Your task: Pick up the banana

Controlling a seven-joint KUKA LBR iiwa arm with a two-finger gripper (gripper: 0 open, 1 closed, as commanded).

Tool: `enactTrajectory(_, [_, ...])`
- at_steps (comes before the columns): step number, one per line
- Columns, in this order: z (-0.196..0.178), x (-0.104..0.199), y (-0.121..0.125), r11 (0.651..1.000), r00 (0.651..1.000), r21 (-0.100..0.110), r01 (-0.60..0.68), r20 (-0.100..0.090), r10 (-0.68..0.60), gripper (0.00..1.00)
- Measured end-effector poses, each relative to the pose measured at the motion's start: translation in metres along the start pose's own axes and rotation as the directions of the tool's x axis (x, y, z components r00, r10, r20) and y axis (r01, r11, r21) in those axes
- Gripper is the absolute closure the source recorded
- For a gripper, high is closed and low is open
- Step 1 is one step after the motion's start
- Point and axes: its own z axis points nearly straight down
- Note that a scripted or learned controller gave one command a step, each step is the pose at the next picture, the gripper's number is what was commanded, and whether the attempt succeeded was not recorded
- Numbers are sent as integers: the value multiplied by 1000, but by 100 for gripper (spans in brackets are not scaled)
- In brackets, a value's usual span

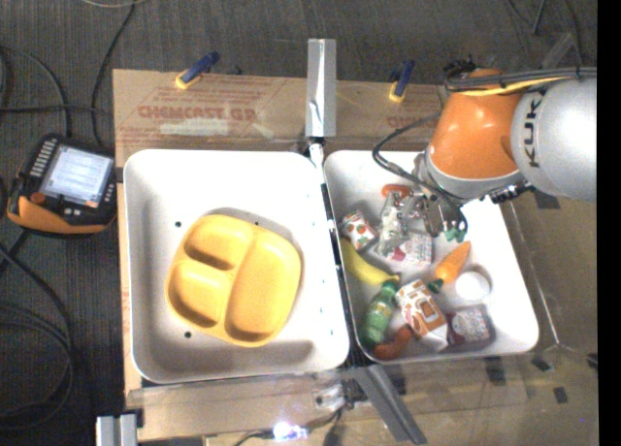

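Partly buried banana (361,266): carton (358,231) above, green bottle (380,308) below; hand (408,224) grip unclear.

Banana (361,266): partly visible; lower end covered by the green bottle (380,308), upper end tucked behind a small carton (358,231).
Claw (406,219): finger position unreadable against the clutter beneath.
Arm (524,139): cut off by the right edge.
Carton labels: too small to read.
Red item (393,341) at bin front: mostly hidden, identity unclear.

"KU" reads on the grey arm (568,139); the cardboard (204,116) print is unreadable.
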Motion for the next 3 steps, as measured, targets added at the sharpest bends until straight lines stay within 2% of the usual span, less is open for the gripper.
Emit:
enactTrajectory(1, [-158, -14, 57, 1000, 999, -1, -23, -22, 23, 100])
enactTrajectory(2, [-158, -13, 57, 1000, 999, -1, -24, -23, 24, 0])
enactTrajectory(3, [-82, 43, 104, 998, 997, 1, -66, -28, 66, 0])
